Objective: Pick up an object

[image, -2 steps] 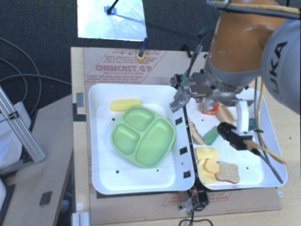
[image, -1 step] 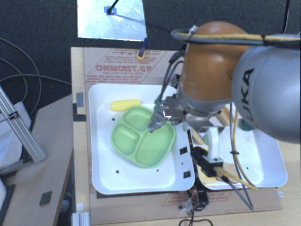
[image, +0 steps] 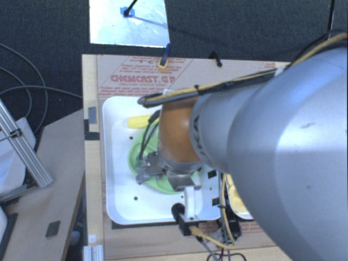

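Note:
My arm fills the right and middle of the camera view, its orange band [image: 175, 134] over the left white bin [image: 117, 162]. The gripper [image: 144, 174] hangs low over a green object [image: 136, 155] lying in the middle of that bin, and the wrist hides most of it. A yellow object [image: 139, 122] lies near the bin's far wall, just beyond the wrist. The grey wrist hardware covers the fingertips.
The right bin [image: 242, 208] peeks out under the arm at the lower right. A cardboard sheet [image: 141, 75] lies behind the bins, with a shiny plate [image: 128, 15] beyond it. Cables [image: 215, 243] trail at the front. A metal frame [image: 22, 145] stands at the left.

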You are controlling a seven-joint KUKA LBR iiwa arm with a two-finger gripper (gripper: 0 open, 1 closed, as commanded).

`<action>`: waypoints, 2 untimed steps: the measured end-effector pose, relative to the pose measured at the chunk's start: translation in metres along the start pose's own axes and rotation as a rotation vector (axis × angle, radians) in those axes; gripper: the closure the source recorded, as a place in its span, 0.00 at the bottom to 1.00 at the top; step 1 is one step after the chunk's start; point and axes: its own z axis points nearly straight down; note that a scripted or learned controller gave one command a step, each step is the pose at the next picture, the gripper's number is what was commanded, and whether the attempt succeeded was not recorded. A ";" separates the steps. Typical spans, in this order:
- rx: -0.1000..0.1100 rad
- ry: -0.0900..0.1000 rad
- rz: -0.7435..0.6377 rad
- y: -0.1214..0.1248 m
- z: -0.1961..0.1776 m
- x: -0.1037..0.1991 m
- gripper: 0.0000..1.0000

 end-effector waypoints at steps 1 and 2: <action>-0.020 0.001 0.013 0.055 -0.071 -0.076 0.00; -0.012 0.001 0.009 0.101 0.002 -0.079 0.00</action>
